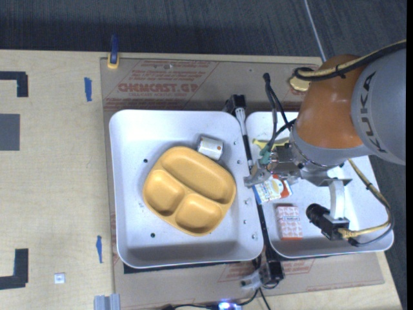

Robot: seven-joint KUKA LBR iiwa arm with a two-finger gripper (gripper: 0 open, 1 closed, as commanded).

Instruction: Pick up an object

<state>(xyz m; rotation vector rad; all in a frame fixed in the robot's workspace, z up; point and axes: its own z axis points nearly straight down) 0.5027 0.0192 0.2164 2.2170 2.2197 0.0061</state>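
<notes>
The pincer, whose state I cannot tell, hangs over the right bin's nine o'clock edge beside a small carton, while a yellow tray fills the left bin.

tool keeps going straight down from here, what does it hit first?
Probably the small packet in the right bin, near the rim between the bins. The tool points down over it. Depth is unclear from this slanted view, so it could instead land on the rim.
</notes>
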